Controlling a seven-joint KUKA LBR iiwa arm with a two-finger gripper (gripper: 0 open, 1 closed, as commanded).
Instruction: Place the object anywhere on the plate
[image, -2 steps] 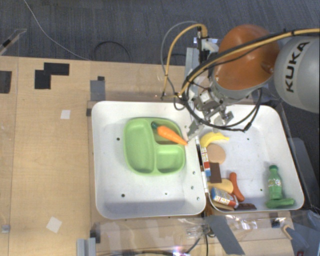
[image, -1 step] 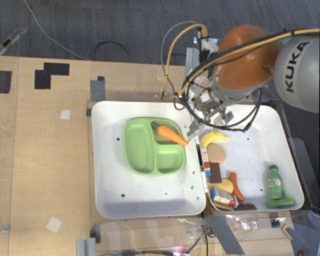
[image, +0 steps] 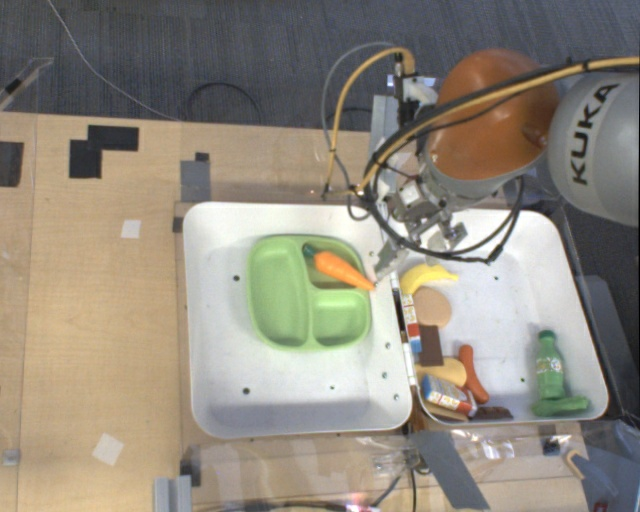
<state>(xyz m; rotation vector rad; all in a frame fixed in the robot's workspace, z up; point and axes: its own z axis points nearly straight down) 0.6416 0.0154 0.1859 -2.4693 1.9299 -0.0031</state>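
Observation:
A green divided plate (image: 290, 300) lies in the left white bin (image: 230, 400). An orange carrot (image: 340, 268) with a dark green top rests on the plate's upper right compartment, its tip pointing at the plate's right rim. My gripper (image: 412, 250) hangs over the wall between the two bins, just right of the carrot's tip. It is open, and nothing sits between its fingers. The wrist and cables hide part of the right bin's back left corner.
The right bin (image: 570, 290) holds a yellow banana (image: 430, 275), a tan round piece (image: 432, 305), a brown bar (image: 430, 345), a sausage (image: 472, 372), other small toy foods and a green bottle (image: 547, 370). The arm's orange band (image: 490, 115) looms above the bench's back edge.

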